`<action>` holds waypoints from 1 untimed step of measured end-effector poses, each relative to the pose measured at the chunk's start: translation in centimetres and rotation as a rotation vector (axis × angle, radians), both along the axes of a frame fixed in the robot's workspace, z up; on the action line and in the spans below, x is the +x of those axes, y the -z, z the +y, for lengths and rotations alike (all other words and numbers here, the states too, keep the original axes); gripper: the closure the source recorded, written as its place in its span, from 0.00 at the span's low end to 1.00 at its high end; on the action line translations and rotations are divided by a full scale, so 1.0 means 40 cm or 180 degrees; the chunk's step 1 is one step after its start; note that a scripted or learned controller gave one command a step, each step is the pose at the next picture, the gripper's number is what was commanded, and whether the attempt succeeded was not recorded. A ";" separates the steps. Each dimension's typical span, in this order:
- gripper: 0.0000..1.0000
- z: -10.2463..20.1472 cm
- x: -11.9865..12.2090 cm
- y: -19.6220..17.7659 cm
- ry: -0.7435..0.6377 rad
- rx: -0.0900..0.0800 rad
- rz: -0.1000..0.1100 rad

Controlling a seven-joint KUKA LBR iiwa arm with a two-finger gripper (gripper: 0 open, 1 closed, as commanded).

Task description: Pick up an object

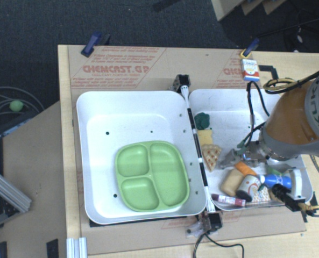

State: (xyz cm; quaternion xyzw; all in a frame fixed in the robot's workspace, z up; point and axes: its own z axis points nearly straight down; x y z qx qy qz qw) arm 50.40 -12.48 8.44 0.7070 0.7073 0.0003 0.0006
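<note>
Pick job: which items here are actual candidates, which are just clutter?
Candidates, all in the right bin:
dark green object
waffle-patterned wedge
tan piece
pink-capped tube
blue object

Just lying about:
green divided tray in the left bin
blue clamp
cables

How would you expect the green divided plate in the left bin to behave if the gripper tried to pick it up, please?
The green divided plate looks like rigid moulded plastic, so it should keep its shape and probably be light. It lies flat on the left bin floor with a low rim, so fingers may struggle to get under it. Its smooth surface might slip, sliding rather than rolling.
</note>
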 end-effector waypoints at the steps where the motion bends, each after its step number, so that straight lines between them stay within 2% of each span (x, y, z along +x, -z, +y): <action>1: 1.00 0.000 0.000 -0.024 0.0004 -0.0003 -0.0005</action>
